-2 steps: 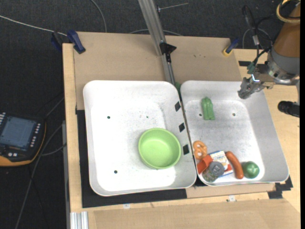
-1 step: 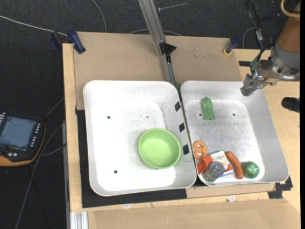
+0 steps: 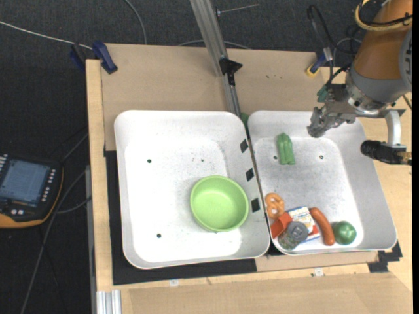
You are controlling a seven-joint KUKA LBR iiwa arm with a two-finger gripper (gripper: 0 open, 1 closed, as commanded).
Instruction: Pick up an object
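Note:
My gripper (image 3: 319,127) hangs over the far edge of the right bin (image 3: 366,175), right of a green oblong object (image 3: 285,148) that lies on the bin floor. Nothing shows between its fingers. In the bin's near corner lie a pretzel (image 3: 274,205), a red piece (image 3: 281,225), a small boxed item with a grey round thing (image 3: 298,227), an orange-red sausage (image 3: 322,225) and a green ball (image 3: 344,231). A light green bowl (image 3: 219,203) sits in the left bin (image 3: 150,175) near its right wall.
A metal pole (image 3: 213,38) slants down to the divide between the bins. A black cylinder (image 3: 383,150) juts out beside the right bin's far right rim. A teach pendant (image 3: 26,188) lies off the bench at left.

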